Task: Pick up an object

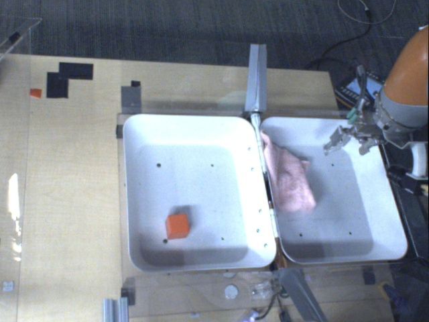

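From where I stood, the gripper (350, 138) hung over the right bin's (348, 247) upper right corner, its fingers spread apart with nothing between them. The pink cloth (289, 178) lay crumpled against that bin's left wall, at the gripper's eight o'clock. An orange block (177, 226) sat well apart in the left bin (201, 129).

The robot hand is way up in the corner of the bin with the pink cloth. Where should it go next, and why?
Probably a short move left and toward the near side, to get above the pink cloth. The gripper hangs over the far right part of the right bin with nothing between its fingers, and the cloth, against that bin's left wall, is the closest object. The orange block sits in the left bin.
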You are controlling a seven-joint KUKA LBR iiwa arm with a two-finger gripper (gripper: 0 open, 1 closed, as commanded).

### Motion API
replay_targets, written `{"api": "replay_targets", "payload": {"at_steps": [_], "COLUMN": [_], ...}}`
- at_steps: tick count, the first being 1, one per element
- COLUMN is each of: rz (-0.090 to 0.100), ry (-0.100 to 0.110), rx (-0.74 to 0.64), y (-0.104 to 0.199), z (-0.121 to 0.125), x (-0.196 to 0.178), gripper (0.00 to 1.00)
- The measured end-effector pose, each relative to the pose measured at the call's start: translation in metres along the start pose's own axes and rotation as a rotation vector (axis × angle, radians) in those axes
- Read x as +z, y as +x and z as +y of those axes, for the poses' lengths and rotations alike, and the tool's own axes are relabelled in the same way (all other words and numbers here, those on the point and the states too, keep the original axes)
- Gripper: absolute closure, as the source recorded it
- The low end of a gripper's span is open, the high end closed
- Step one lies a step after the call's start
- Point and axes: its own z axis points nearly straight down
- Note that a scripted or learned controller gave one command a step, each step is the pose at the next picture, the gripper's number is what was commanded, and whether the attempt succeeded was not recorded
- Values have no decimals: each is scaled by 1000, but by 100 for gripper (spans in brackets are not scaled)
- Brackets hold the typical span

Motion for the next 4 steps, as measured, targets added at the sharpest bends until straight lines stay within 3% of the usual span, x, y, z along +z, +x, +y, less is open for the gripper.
{"api": "replay_targets", "payload": {"at_steps": [1,2,3,4], "rz": [-1,-5,-6,-4], "ry": [-9,-17,-20,-17], "rx": [-101,-211,-333,-247], "y": [44,65,61,70], "z": [-2,9,-52,12], "x": [96,99,99,100], "gripper": [0,0,0,0]}}
